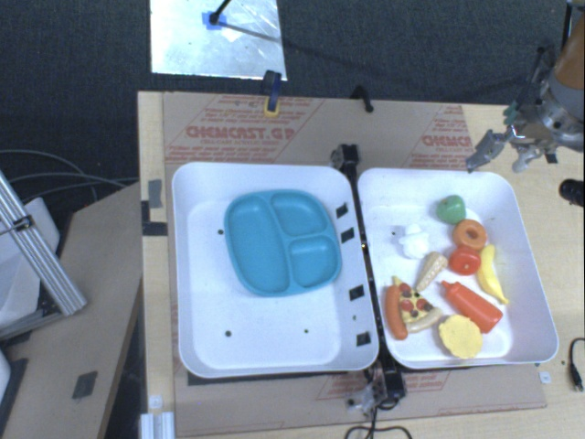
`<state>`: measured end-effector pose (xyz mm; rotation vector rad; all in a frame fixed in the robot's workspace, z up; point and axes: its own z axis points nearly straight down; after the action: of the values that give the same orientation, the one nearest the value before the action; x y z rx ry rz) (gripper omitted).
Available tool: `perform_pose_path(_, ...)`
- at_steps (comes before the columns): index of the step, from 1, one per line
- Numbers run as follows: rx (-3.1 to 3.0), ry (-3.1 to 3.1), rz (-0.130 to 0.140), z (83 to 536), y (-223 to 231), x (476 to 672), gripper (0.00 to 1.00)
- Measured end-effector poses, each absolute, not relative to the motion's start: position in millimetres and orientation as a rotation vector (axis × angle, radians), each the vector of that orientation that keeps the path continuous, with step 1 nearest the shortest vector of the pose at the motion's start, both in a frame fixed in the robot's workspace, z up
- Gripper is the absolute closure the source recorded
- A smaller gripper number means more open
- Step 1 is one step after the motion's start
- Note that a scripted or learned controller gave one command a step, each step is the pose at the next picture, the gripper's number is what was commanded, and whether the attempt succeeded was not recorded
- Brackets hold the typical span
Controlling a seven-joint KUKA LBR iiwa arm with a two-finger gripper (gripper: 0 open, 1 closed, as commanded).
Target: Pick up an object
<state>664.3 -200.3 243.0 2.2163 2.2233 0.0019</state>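
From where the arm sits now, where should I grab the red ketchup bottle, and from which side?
Grip the ketchup bottle across its thick body, coming straight down from above. It lies flat on the right bin floor, slanting from its narrow tip at upper left to lower right. Set the fingers across that axis. The banana and yellow round piece crowd it closely, so mid-body is probably safest.

The right bin (pixel 526 245) has open floor from 9 to 12 o'clock, along its left wall and top edge. Toys crowd the rest: a green ball (pixel 450 208) and donut (pixel 470 234) near 1 o'clock, banana (pixel 493 274) at 3, ketchup bottle (pixel 473 305) and pizza slice (pixel 418 308) toward 6. In the left bin (pixel 196 273), a blue divided tray (pixel 281 242) fills the centre, leaving room from 5 to 8 o'clock.
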Motion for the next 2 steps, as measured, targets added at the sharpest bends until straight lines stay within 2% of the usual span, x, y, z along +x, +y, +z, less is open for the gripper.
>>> perform_pose_path(1, 2.209, 2.224, 0.005, 254.9, -200.5, 665.4, 1.0)
perform_pose_path(2, 2.21, 2.236, 0.003, 217.3, -112.6, 669.4, 1.0)
